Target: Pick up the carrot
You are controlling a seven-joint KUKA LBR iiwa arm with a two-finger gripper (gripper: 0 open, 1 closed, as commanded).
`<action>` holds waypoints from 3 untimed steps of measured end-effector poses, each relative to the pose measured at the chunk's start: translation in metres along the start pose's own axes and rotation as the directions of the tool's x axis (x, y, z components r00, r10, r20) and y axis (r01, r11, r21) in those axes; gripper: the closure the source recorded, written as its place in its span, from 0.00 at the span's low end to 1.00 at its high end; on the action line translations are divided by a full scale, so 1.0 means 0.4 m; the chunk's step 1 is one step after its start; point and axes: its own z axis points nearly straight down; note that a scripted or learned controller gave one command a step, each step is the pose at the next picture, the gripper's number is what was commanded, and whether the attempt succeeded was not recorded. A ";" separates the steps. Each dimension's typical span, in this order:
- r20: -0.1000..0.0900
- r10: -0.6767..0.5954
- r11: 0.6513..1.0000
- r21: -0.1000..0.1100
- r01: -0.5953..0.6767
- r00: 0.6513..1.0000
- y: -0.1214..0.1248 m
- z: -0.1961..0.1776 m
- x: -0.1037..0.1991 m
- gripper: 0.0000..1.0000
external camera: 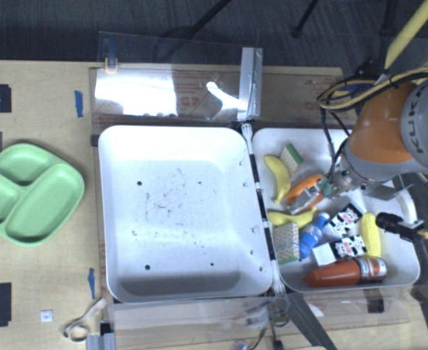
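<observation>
Nearest the camera, along the front wall of the right bin (410, 272), a red bottle (343, 272) with a silver cap is lying on its side. Just behind it, a blue bottle (312, 237) is resting beside a tan sponge (286, 240), and two black-and-white patterned blocks (345, 233) are sitting between the blue bottle and a yellow corn cob (371, 235) that is standing on end near the bin's right wall. A small banana (289, 218) is lying across the middle of the bin, touching the sponge's upper edge.

Further back, the carrot (301, 189) is lying at a slant in the middle of the right bin, just right of a larger banana (277, 176) that is curving along the divider. The end effector (329, 187) is hanging right at the carrot's right-hand end, touching or nearly touching it; whether it is spread or pressed together I cannot tell, since the wrist is covering it. The grey arm with its orange band (378, 133) is reaching in from the right above it. A small green block (294, 154) is sitting near the back wall.

To the left, the left bin (119, 152) is showing faint scuffs on its floor. A green divided plate (28, 192) is resting on the counter (31, 108) well left of the bins. At the far back, a clear plastic sheet (170, 93) is lying behind the left bin.
</observation>
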 end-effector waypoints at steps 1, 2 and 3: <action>0.003 0.003 1.000 -0.006 -0.003 1.000 0.002 -0.029 -0.005 1.00; 0.003 0.003 1.000 -0.006 -0.003 1.000 0.002 -0.029 -0.005 0.00; -0.001 0.115 0.993 0.003 -0.115 0.993 -0.060 -0.101 -0.014 0.00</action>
